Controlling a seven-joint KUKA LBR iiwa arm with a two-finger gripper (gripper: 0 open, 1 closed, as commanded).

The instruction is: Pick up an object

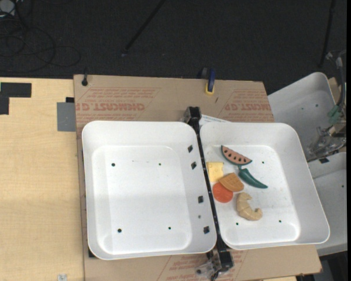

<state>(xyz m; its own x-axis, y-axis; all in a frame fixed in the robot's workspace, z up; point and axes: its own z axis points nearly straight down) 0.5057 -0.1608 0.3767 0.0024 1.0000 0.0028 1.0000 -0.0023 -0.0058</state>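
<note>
The right bin (pixel 292 227) holds a cluster of toy foods near its left wall. A watermelon slice (pixel 236 155) lies at the top of the cluster. Below it sit a yellow cheese block (pixel 214 170) and a dark green pepper (pixel 253 178). A tan bread piece (pixel 231 183) overlaps a red tomato (pixel 222 194). A beige croissant (pixel 248 206) lies lowest.
The left bin (pixel 93 157) stands beside the right one, joined by a black clamp strip (pixel 201 174). Both rest on a cardboard sheet (pixel 140 98). A blue and yellow clamp (pixel 210 81) grips the sheet's far edge. Grey metal hardware (pixel 316 110) stands at the right.
</note>
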